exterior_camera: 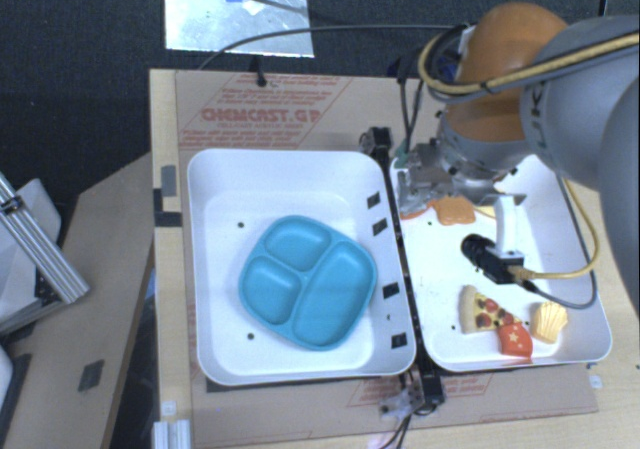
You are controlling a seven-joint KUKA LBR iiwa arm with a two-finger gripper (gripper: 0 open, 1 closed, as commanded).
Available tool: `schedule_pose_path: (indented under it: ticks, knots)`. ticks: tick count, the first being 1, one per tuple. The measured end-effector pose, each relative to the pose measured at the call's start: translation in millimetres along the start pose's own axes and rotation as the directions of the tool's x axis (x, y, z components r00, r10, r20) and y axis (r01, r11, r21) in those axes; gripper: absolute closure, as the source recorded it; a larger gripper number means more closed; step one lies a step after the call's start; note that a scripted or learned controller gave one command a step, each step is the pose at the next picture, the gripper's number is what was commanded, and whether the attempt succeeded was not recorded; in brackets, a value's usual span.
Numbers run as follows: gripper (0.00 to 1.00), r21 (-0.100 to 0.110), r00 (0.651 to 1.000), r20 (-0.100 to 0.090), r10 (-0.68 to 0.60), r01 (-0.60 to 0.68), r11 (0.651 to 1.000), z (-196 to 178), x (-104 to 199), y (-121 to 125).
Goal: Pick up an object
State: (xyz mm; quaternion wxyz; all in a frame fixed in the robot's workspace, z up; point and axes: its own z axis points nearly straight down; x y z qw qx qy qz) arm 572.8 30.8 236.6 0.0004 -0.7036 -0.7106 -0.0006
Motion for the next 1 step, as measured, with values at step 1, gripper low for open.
schedule_pose_path:
  ticks: [1]
  knots:
    - [1.00, -0.002, 1.000, 0.000, 0.000, 0.000, 1.000, 13.7, 55.9, 8.5]
